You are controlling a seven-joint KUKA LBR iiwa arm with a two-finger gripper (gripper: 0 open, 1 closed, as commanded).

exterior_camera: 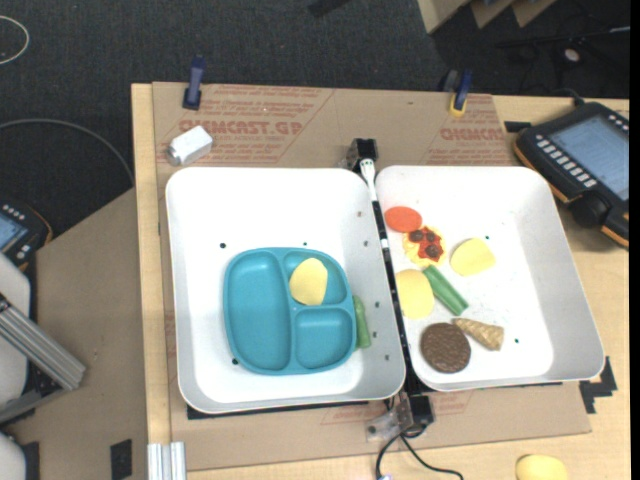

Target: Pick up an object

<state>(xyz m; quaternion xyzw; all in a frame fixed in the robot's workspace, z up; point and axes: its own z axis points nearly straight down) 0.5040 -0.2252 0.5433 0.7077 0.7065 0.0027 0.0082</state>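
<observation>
Two bins: shallow white plastic trays side by side on a cardboard-covered bench, left bin (190, 268) and right bin (540, 228) touching along their inner rims.
Left bin contents: a teal three-compartment plastic plate (255, 313); a smooth yellow oval toy piece (309, 281) lies in its upper right compartment; a thin green stick (361, 323) lies just beside the plate's right edge.
Right bin contents: a flat red-orange disc (403, 218), a small yellow piece with dark red spots (424, 241), a rounded yellow lump (471, 257), a pale yellow slab (412, 295), a green rod (445, 290), a dark brown round biscuit-like disc (445, 347) and a tan ridged cone (481, 333).
Key relation: the arm enters from the right, so I judge the right bin's cluster the nearer target. The rounded yellow lump stands apart from its neighbours.
Long axis: the green rod runs from upper left to lower right and touches the pale slab.
Crowding: the cone touches the brown disc, a likely nuisance.
Jaw state: cannot tell.
Task stage: nothing lifted yet, by my reading.
</observation>
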